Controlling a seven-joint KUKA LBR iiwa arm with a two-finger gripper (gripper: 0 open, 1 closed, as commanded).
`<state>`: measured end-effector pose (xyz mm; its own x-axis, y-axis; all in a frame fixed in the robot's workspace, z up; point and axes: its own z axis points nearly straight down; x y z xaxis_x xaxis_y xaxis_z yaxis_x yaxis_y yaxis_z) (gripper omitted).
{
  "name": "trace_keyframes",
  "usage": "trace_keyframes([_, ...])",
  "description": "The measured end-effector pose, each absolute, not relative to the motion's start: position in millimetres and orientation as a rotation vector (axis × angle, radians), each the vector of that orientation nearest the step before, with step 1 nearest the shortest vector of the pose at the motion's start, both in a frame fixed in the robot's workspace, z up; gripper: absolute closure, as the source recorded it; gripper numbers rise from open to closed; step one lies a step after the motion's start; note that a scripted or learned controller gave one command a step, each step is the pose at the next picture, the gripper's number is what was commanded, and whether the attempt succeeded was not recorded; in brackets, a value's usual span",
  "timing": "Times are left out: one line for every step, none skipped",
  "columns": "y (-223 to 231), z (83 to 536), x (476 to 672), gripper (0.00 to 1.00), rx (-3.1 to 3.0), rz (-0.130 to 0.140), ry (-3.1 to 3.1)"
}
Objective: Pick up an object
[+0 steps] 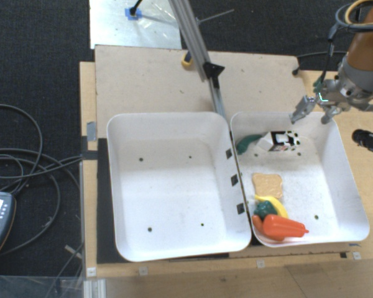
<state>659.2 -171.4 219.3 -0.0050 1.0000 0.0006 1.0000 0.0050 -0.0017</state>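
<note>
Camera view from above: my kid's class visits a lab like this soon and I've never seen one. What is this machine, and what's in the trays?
This one camera looks down at a slant on a bench holding two shallow white bins. The left bin sits beside the right bin. The grey arm with the orange band reaches in from the right; its gripper, two open fingers, hangs above the right bin's far edge and holds nothing. That bin holds a green item, a black-and-white object, a tan bread-like slice, a yellow piece and an orange carrot-like toy.
</note>
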Motion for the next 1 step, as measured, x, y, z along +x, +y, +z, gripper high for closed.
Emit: trace_keyframes([-171.3, 222.2, 660.0, 0.00, -2.215, -0.001, -2.231])
